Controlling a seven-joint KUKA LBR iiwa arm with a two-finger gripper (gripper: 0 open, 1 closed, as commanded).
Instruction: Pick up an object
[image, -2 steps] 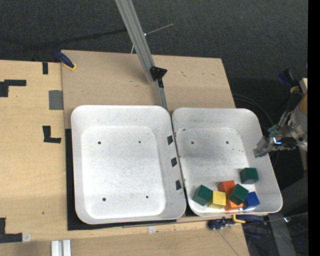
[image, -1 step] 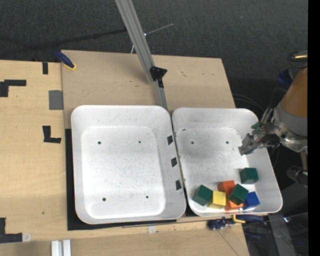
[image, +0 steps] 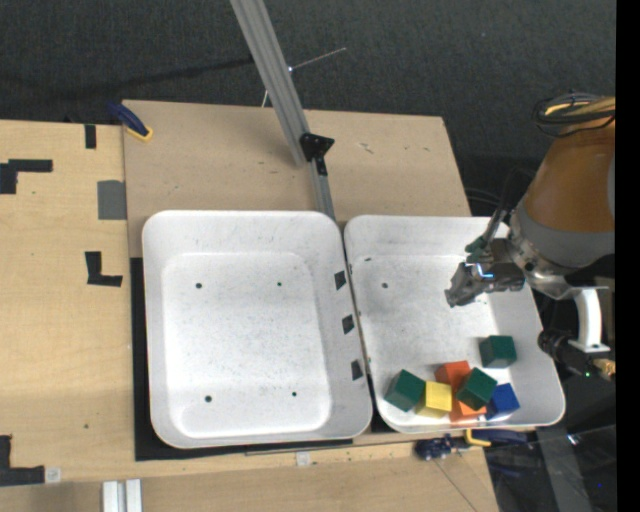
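Note:
Several small blocks lie in the near corner of the right bin (image: 400, 250): a green block (image: 405, 389), a yellow block (image: 437, 398), an orange block (image: 455, 375), a second green block (image: 477, 386), a blue block (image: 503, 399) and a dark green block (image: 497, 350) set a little apart. My gripper (image: 462, 291) hangs over the middle right of this bin, above and behind the blocks, pointing down to the left. Nothing shows between its fingertips.
The left bin (image: 160, 250) stands beside the right one. A grey metal pole (image: 285, 95) slants across the bench behind the bins. Black tape marks lie on the wooden bench at the left. A blue and yellow tool (image: 132, 120) lies at the far left.

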